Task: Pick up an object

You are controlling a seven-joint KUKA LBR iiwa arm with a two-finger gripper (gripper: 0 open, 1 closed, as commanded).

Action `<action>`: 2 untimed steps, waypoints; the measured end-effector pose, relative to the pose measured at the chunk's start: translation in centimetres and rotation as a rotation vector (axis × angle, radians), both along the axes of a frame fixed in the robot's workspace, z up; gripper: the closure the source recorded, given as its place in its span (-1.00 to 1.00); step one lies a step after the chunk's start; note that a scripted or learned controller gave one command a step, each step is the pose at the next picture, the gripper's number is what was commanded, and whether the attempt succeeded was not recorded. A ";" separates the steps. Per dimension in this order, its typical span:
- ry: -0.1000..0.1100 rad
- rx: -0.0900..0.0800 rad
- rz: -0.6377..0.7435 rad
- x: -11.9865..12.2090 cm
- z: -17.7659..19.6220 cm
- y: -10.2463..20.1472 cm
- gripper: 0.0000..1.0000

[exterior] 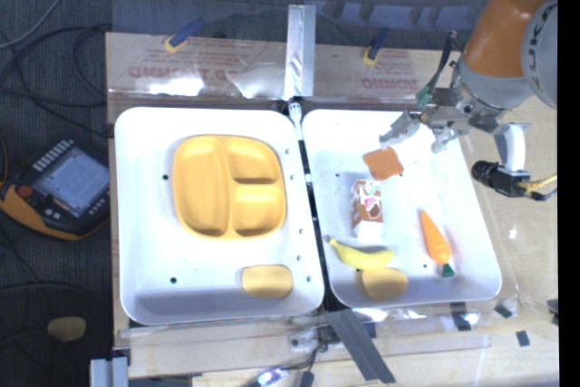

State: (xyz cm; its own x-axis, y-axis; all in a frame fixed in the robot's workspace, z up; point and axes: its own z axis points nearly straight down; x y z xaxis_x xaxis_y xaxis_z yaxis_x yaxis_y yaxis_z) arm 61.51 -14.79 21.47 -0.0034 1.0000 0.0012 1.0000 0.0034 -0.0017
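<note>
Evidently hunting a target, the gripper [420,130] hangs with fingers spread and nothing between them over the right bin's [471,186] far edge, just beyond the orange slice [383,163].

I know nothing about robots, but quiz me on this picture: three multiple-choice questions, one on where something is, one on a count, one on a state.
1. Where does the yellow divided tray lie?
A. In the left bin
B. In the right bin
C. On the floor

2. How many items lie in the right bin?
A. Two
B. Five
C. Eight

3. Where is the claw relative to the items?
A. Lifting the carrot
B. Above the right bin's far edge, with nothing seen in it
C. Pressing on the tray

Answers:
1. A, the tray fills much of the left bin.
2. B: orange slice, carton, carrot, banana, yellow piece.
3. B, every item rests on the bin floor.
</note>
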 end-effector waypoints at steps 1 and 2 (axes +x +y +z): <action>-0.001 0.001 0.060 -1.8 -12.1 1.3 -1.00; -0.015 -0.007 0.242 -8.1 -12.5 3.4 -1.00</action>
State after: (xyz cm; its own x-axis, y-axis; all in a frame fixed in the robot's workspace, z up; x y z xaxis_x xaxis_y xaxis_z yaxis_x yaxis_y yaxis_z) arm 53.37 -11.43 8.97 -0.2424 0.9701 -0.0075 0.9701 0.2425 0.0124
